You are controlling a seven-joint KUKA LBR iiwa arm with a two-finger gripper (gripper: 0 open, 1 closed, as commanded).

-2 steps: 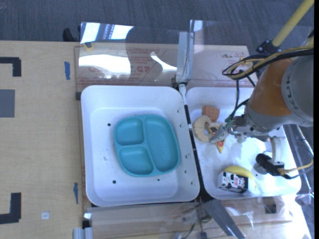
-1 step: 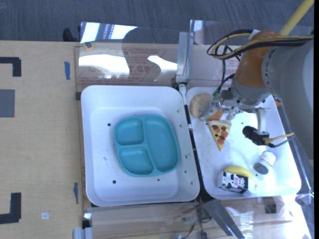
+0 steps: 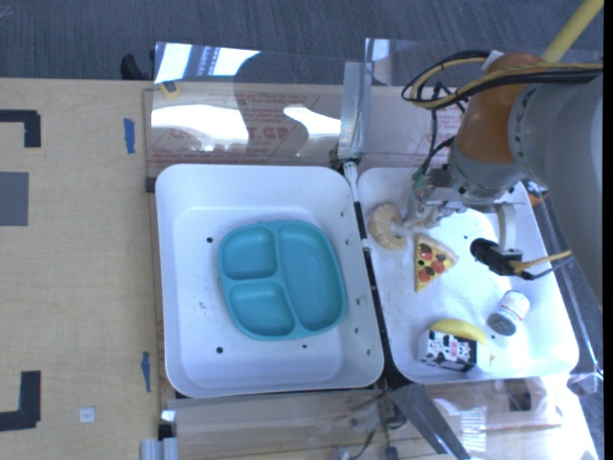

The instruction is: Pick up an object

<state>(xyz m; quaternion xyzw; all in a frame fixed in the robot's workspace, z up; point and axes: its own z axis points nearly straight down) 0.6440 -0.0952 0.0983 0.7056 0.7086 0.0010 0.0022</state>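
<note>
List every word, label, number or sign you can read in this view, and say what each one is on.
None can be read.
Clear panel behind the left bin: faint reddish printing, too blurred to read.
Black-and-white box in the right bin: a pattern, no legible lettering.
Small white container in the right bin: any label is too small to read.
Pizza slice toy: no text visible.

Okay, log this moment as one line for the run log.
end effector: over right bin, by tan round object | grasp: none seen | pizza slice toy: loose in bin | teal divided plate: left bin
</note>
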